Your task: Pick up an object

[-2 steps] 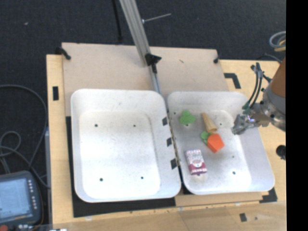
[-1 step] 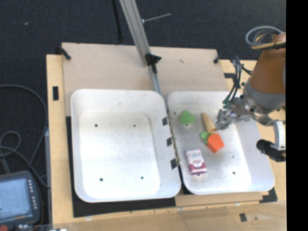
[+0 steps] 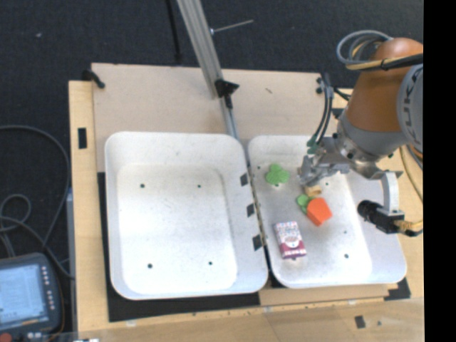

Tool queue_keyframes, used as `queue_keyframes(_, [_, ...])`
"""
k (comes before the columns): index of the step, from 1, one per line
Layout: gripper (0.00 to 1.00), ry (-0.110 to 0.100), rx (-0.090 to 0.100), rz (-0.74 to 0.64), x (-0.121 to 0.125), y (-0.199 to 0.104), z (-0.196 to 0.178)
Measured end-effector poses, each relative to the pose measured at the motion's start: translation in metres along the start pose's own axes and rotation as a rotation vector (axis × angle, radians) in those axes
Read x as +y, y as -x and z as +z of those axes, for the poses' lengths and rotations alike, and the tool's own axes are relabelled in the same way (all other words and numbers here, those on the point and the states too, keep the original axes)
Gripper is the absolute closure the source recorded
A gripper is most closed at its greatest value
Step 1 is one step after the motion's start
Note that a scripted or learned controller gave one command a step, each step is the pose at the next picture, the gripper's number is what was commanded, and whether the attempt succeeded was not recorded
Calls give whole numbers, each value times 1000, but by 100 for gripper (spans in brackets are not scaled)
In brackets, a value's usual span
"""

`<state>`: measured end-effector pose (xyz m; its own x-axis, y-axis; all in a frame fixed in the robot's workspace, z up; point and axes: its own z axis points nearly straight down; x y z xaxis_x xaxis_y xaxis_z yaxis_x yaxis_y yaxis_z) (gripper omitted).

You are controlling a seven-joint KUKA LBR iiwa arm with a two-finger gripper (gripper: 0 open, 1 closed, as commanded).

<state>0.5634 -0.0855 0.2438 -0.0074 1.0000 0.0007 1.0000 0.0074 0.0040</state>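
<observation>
The right bin [image 3: 370,262] holds a light green object [image 3: 276,175] near its far left, an orange block [image 3: 318,211] with a small green piece [image 3: 303,201] against it, a pink and white packet [image 3: 289,239] toward the front, and a small tan object [image 3: 313,189]. My gripper [image 3: 311,173] reaches down from the right over the bin's far middle, just above the tan object and to the right of the light green one. Its fingers are too dark and small to make out.
The left bin [image 3: 178,212] lies beside the right one. A slanted metal pole [image 3: 206,48] rises behind the bins. Cables and a black connector [image 3: 377,216] hang by the arm on the right. A teach pendant [image 3: 25,291] sits at the lower left.
</observation>
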Motion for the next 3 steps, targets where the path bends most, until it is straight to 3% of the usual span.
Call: queue_keyframes(3, [100,-2,1,0,41,-160,-6])
